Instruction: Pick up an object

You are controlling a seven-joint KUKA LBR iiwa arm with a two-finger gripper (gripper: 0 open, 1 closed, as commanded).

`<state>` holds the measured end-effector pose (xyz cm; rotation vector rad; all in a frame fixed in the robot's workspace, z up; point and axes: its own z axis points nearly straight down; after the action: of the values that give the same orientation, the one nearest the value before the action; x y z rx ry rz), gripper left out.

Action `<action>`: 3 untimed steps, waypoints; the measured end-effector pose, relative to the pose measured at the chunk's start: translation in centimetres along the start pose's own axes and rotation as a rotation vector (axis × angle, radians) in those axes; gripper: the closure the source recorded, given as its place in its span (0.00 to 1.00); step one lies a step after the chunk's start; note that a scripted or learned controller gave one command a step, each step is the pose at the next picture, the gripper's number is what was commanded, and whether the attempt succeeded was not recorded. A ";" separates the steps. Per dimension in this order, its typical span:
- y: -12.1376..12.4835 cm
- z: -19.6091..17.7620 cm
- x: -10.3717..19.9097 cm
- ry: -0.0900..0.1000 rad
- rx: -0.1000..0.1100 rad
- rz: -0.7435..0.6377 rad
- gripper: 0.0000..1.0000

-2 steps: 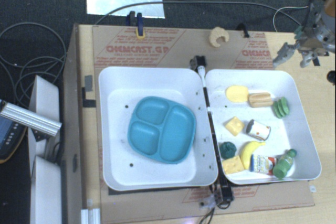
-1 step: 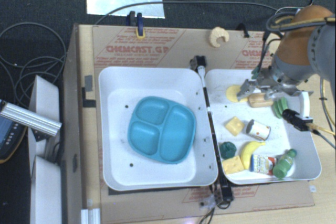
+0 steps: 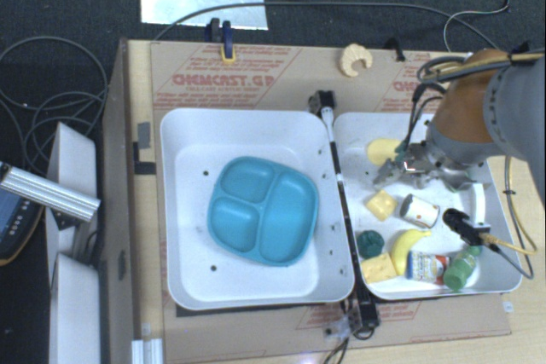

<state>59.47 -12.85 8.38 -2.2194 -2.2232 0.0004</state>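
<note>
Tool [image 3: 394, 170] fingers apart, empty, over right bin [image 3: 503, 281]; yellow block [image 3: 381, 204], white can [image 3: 420, 210] just below.

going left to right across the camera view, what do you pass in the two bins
blue divided plate in the left bin → dark green piece in the right bin → gripper → banana → green bottle
</note>
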 end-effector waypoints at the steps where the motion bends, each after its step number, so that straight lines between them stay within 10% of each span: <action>1: -2.2 -0.1 -0.3 0.000 -0.001 0.000 0.00; 2: -9.5 0.0 0.8 0.000 -0.001 0.001 0.00; 3: 6.9 0.0 -2.3 0.000 0.000 0.001 0.00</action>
<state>66.33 -15.14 8.38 -2.2207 -2.2222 0.0011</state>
